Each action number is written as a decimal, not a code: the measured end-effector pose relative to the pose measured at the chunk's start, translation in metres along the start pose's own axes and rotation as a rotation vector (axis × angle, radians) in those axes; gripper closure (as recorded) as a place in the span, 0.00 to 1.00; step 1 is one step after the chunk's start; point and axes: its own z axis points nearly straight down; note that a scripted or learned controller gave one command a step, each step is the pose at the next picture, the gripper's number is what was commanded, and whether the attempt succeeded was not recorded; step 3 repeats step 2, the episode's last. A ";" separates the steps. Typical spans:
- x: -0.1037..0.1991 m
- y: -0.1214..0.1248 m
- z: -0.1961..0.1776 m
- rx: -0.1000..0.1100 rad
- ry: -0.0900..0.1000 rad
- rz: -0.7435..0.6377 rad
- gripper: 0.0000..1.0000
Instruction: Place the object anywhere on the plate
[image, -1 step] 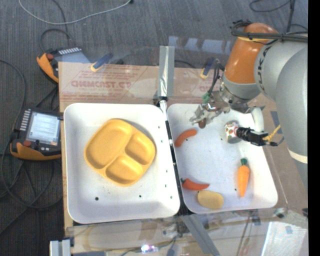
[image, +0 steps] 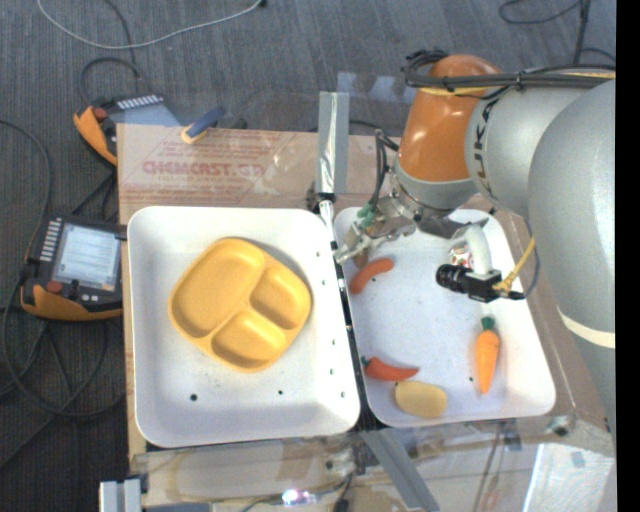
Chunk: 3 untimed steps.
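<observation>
Right now the claw hangs low over the near-left corner of the right bin, close against the wall it shares with the left bin; whether it is spread or pressed together I cannot tell from this slant. Just beside it, toward the bench front and a touch to the arm's side, lies a small orange-red sausage-shaped toy, which looks like the likeliest object for the task, though nothing shows it pinched. Farther from the claw in the same bin sit a carrot, a red pepper-like piece and a pale potato-like lump. The yellow plate, with three compartments, rests in the left bin, well apart across the dividing wall. My guess is that the toy is light, hollow plastic, stiff and rather slick, apt to roll or squirt out of a pinch. Taking it across its narrow middle, fingers square to its length, seems safest; its nearness to the wall may crowd one finger.
</observation>
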 end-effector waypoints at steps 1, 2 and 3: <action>0.081 0.021 0.000 0.000 0.000 -0.090 1.00; 0.081 0.021 0.000 -0.001 0.000 -0.090 0.00; 0.081 0.021 0.000 -0.001 0.000 -0.090 0.00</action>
